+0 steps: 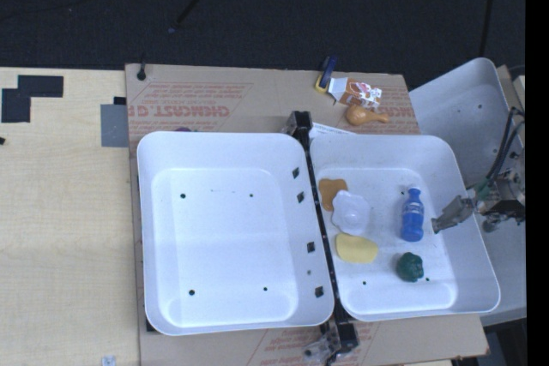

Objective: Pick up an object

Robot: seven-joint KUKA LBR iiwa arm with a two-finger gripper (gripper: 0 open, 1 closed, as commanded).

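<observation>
Camera view: a blue bottle (413, 215) is seen lying in the right bin (467, 287), toward three o'clock. The gripper (467, 210) is poised just beside it; its state cannot be told. Light, rigid and slippery handling is judged likely, so mid-body is favoured.

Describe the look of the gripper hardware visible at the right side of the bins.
The gripper is a small grey metal piece with slim, flat jaws tapering to a point. Behind it sits a cluster of darker fittings with thin dark cables looping upward beside a pale grey panel. The picture is too coarse to read any markings.

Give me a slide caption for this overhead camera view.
Gripper at the right bin's edge, near a blue bottle, green object, yellow piece; left bin alongside.
</observation>
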